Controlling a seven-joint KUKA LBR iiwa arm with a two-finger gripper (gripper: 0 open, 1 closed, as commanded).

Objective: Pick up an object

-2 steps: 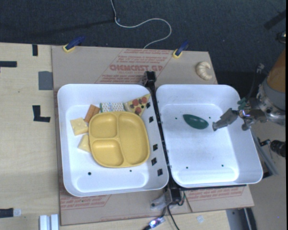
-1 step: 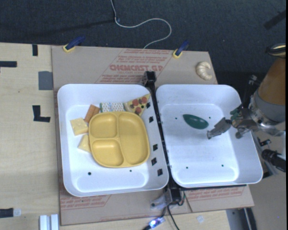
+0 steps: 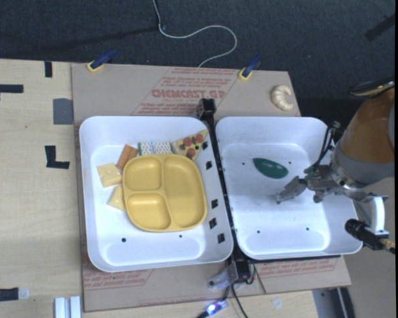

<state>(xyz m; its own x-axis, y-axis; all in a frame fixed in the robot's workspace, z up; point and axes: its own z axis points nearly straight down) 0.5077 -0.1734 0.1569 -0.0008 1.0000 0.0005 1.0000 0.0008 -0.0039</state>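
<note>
Low in the frame, the front walls of the two white bins sit edge to edge on a cardboard sheet. The left bin [image 3: 96, 244] holds a yellow divided plate [image 3: 164, 192], lying flat and covering much of the floor. Small pieces are crowded behind and beside it: a pale block [image 3: 109, 175], a brown piece [image 3: 127, 155] and a patterned one [image 3: 191, 142] near the shared wall, probably pushed there because the plate leaves little room.

In the right bin [image 3: 298, 247], the gripper [image 3: 283, 195] reaches in from the right edge of the frame, with the grey wrist and orange band behind it. Its fingers point left and sit low over the bare floor; they look slightly parted with nothing between them, though the view is too coarse to be sure of the gap. Just above and left of the tips lies a dark green oval object [image 3: 270, 168], flat and alone, near but not touching them. It seems the likeliest target, being isolated and easy to approach.

Farther up, clamps pin the cardboard, a tan shell-like piece [image 3: 283, 97] lies outside the bins, and a white cable [image 3: 199, 35] loops over dark cloth.
</note>
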